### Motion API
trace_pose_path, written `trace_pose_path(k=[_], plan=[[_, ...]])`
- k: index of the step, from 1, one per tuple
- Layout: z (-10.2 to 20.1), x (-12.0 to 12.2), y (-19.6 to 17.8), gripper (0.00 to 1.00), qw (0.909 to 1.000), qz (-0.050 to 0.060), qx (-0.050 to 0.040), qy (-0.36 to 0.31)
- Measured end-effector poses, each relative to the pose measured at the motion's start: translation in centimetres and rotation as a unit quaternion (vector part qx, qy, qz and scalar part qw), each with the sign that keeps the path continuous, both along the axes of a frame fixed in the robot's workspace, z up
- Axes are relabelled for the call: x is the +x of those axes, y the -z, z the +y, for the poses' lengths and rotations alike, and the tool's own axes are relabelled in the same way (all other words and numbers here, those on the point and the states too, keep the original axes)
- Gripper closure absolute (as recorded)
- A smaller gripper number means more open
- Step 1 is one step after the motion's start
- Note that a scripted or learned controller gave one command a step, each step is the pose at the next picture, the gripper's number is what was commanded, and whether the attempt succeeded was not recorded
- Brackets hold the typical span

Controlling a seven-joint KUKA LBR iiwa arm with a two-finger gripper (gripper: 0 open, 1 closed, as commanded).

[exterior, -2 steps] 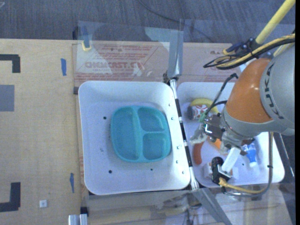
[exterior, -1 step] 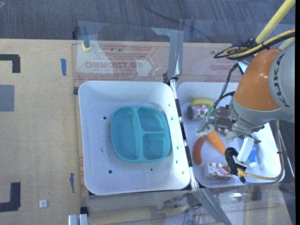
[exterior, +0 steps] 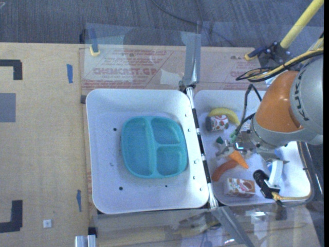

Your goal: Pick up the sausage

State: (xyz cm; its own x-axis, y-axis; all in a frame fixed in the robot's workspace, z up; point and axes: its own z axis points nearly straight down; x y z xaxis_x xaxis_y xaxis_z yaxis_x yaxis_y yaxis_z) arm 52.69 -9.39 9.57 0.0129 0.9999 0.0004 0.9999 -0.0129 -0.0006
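Two white bins sit side by side on the wooden surface [exterior: 41, 138]. The left bin [exterior: 98, 153] holds a teal divided plate [exterior: 154, 147], lying flat near its middle. The right bin [exterior: 297, 185] holds the loose things.

The sausage [exterior: 221, 171] lies in the right bin, in its near left part, close to the wall shared with the left bin. It is reddish orange and lies at a slant, its right end pointing farther away. A carrot [exterior: 238, 159] lies just beside that end, to the right and a little farther off; I cannot tell whether the two touch. A small carton [exterior: 240, 187] lies just to the near side of the sausage, against the bin's near wall.

At the far end of the right bin a banana [exterior: 224, 113] curves over a small can [exterior: 218, 122] with a red and white label. A small green thing [exterior: 219, 140] lies just to the near side of the can.

The arm [exterior: 306, 99] comes in from the right, its orange band [exterior: 275, 112] over the bin. The hand [exterior: 225, 149] is low in the bin, between the can and the sausage, just left of the carrot. I cannot tell whether the hand is open or closed, and nothing can be seen held in it. The sausage rests on the bin floor, just to the near side of the hand.
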Motion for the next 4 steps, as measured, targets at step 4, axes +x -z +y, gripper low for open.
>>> trace_pose_path(k=[4], plan=[[4.9,2.1,-8.9,0.00,1.0000,0.000,-0.0004,0.010]])
